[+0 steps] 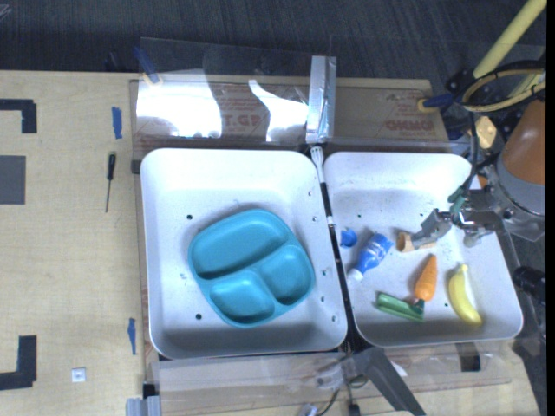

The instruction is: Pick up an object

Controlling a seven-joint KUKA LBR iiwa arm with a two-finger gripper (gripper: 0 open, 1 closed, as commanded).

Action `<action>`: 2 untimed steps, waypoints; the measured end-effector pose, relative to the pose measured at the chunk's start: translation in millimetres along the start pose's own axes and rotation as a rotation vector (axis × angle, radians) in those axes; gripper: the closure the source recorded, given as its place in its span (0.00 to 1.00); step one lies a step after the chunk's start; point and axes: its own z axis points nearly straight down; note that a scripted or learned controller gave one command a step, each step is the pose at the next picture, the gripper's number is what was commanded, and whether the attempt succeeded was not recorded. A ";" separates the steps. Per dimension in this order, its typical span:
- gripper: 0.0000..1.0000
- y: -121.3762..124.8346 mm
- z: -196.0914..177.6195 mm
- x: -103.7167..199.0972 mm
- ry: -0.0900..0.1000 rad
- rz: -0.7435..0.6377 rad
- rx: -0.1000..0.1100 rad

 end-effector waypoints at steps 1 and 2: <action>0.00 -15.3 134.7 -66.0 -0.007 0.175 -0.013; 0.00 9.1 157.2 -48.6 -0.002 0.224 -0.008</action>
